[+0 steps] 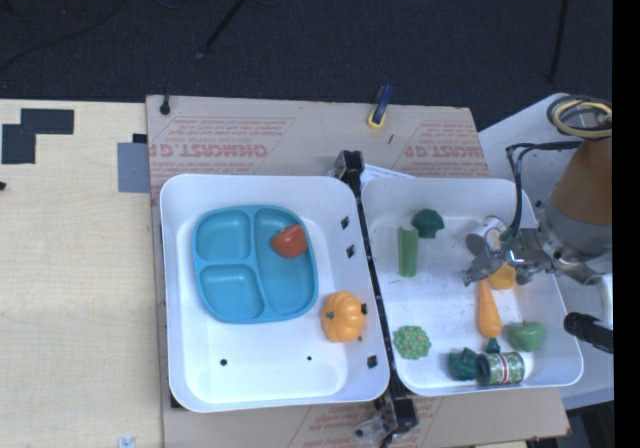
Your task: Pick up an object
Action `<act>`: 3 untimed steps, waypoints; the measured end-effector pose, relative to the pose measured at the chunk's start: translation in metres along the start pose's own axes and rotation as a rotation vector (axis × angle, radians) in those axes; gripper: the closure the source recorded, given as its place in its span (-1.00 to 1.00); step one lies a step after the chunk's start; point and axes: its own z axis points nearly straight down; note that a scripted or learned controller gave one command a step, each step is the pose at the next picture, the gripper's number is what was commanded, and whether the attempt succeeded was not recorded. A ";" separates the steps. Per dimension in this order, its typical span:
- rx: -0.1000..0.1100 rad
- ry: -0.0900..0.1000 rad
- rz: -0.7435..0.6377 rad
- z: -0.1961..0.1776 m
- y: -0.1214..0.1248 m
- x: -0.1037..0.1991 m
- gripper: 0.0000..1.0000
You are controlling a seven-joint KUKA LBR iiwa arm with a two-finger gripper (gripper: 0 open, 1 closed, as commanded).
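Tool (497, 266) low in right bin (450, 376), grip state impossible to tell; risk of glancing off yellow piece (503, 278) beneath or nudging carrot (488, 313) just below.

Two shallow white plastic bins: left white bin (190, 356) has a light blue divided plastic tray (225, 286) with a red-orange tomato-like toy (290, 241) on it, plus an orange-yellow toy pumpkin (343, 317) beside the tray. Right white bin (440, 206) has a green stick-shaped toy (408, 251), dark green broccoli-like toy (428, 222), light green bumpy round toy (411, 342), orange toy carrot (488, 314), pale green rounded toy (526, 336), dark teal lumpy toy (463, 365), and a small can with green, white and red label (503, 368). Grey metal gripper (490, 266) sits over a yellow-orange small piece (502, 278); brown printed cardboard sheet (250, 141) has red lettering, with a blue-and-yellow clamp (380, 108) at its edge.
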 end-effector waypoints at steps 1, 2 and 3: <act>0.000 0.000 0.001 0.054 0.000 0.002 -1.00; -0.002 0.000 0.004 0.041 0.000 0.001 1.00; -0.007 -0.003 0.001 -0.014 0.006 0.009 1.00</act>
